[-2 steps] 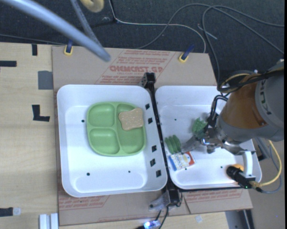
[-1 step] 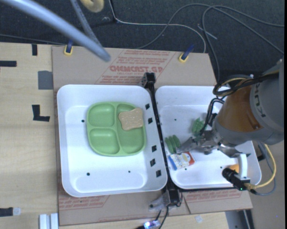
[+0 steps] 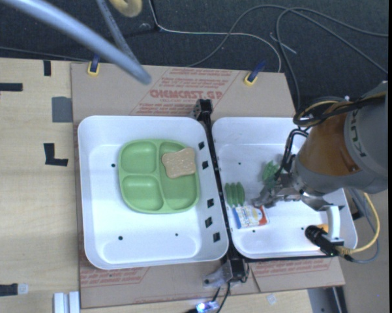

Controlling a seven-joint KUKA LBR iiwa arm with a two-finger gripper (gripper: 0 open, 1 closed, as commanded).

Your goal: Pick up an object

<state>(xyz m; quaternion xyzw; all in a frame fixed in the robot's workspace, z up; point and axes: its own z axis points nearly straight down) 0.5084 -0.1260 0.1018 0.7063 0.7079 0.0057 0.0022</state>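
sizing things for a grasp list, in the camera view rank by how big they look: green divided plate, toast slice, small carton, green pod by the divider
1. green divided plate
2. toast slice
3. small carton, looks close to the toast, so that order is unsure
4. green pod

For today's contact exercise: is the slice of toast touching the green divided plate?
Touching. The camera view shows the toast lying on the green plate's upper right compartment, no gap.

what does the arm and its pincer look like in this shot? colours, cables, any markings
The arm is a bulky rounded grey cylinder with a wide orange band above the wrist. Black and yellow cables loop around it. The pincer is dark metal and small. No markings are legible.
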